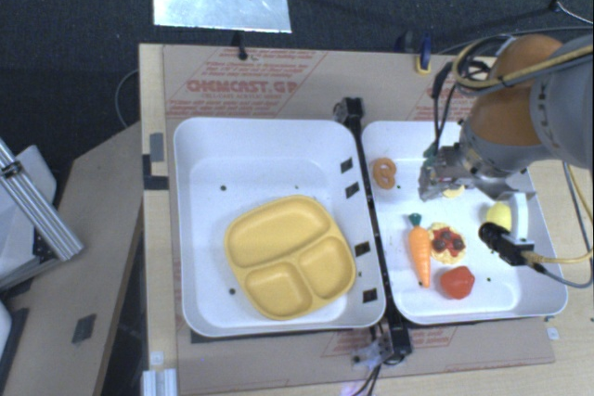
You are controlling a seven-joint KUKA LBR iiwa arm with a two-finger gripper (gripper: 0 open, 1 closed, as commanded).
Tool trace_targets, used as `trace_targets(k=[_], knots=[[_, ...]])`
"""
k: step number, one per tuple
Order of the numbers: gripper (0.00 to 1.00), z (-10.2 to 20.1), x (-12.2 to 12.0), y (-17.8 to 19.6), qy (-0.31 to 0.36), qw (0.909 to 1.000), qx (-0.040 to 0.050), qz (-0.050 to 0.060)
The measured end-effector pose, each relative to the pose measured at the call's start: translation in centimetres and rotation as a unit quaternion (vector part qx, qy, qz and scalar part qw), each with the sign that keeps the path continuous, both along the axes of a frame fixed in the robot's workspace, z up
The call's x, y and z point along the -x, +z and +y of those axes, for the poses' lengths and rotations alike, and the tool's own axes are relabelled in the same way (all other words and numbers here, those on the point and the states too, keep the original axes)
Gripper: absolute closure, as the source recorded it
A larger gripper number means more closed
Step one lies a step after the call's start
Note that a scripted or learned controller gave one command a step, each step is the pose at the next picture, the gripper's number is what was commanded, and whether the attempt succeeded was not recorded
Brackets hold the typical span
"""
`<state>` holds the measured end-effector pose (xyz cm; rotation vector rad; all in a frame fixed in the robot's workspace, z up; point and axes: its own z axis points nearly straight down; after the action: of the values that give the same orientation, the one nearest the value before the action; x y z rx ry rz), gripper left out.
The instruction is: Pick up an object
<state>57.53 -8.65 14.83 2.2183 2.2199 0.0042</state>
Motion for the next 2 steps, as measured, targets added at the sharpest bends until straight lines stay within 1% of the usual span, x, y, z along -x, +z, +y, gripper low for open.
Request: trace_targets(k=[1,2], knots=[[1.0,-0.2,-0.1,6.4,0.002,1.0,0.0003,-0.001],[1.0,-0.2,-0.3,11.6,0.002,1.0,0.0003,-0.001]])
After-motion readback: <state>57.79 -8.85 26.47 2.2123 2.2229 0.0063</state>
